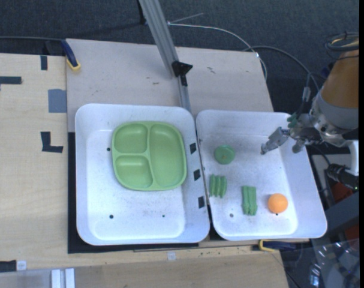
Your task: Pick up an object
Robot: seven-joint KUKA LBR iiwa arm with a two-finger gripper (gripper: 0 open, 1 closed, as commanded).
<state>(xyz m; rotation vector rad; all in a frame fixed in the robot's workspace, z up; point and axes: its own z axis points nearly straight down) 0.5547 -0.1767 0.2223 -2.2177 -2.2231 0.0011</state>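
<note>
The bench [128,83] carries two shallow white bins side by side, their inner edges touching; the left bin [95,221] holds a green divided plate [149,155] with three compartments, lying flat in its upper middle, nearer the far edge than the near one; the right bin [301,179] holds four small things, all well apart from the plate; the grey arm [340,101] with its orange band reaches in over the right bin's far right corner, and the gripper [271,144] hangs above the upper right part of that bin with nothing between its fingers, though whether they stand apart or together I cannot tell; two ribbed green pieces lie near the bin's near edge, the right green piece [249,200] just beside the orange ball [277,203], the left green piece [217,186] nearer the bin's left edge; a round green object [224,155] sits above the left piece, to the left of the gripper and apart from it; the ball lies toward the near right corner
</note>
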